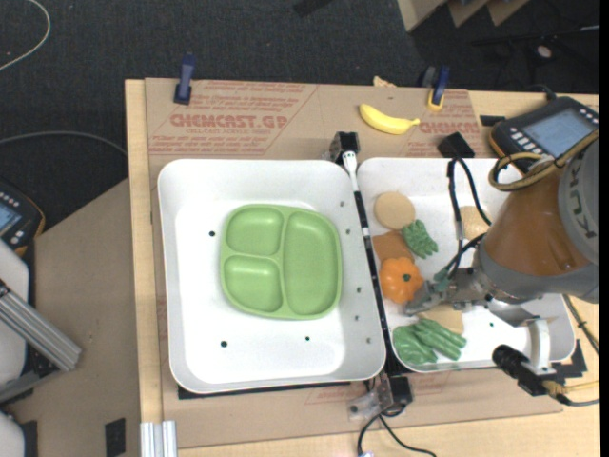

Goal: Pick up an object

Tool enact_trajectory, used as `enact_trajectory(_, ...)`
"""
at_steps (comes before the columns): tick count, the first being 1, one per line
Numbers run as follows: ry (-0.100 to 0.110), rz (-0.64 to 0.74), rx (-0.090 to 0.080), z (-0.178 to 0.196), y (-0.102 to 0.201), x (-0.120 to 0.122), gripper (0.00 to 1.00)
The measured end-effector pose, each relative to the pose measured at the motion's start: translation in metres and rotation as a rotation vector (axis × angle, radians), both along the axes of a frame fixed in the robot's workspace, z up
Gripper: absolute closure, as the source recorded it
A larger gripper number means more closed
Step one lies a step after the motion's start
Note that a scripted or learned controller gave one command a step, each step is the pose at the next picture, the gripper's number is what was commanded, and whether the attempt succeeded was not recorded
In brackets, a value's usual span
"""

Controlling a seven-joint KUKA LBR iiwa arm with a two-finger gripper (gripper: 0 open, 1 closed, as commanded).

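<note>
Because the toys crowd the right-hand shallow white bin (pixel 561 336), the grey and orange arm's gripper (pixel 440 291) hangs low at centre right beside the small orange plastic pumpkin (pixel 400 276), a likely target, though I cannot tell its jaws' state.

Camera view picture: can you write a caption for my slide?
Robot gripper reaches beside a toy pumpkin in the right bin; a green plate sits in the left bin.

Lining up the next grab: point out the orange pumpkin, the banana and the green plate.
Pumpkin (pixel 401 277), camera view, middle of its orange body.
Banana (pixel 387 119), camera view, middle of its curve.
Green plate (pixel 282 260), camera view, central divider.
</note>
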State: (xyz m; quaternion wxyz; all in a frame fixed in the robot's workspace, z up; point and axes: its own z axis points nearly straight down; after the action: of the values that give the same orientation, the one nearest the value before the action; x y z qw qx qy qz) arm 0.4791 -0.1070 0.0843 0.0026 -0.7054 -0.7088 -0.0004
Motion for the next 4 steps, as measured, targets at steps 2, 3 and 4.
enact_trajectory(2,-0.014,0.001,-0.004,0.112,0.037,0.002,1.0)
enact_trajectory(3,-0.01,0.004,-0.002,0.167,0.102,0.001,1.0)
enact_trajectory(4,-0.006,0.003,-0.002,0.184,0.168,0.0,1.0)
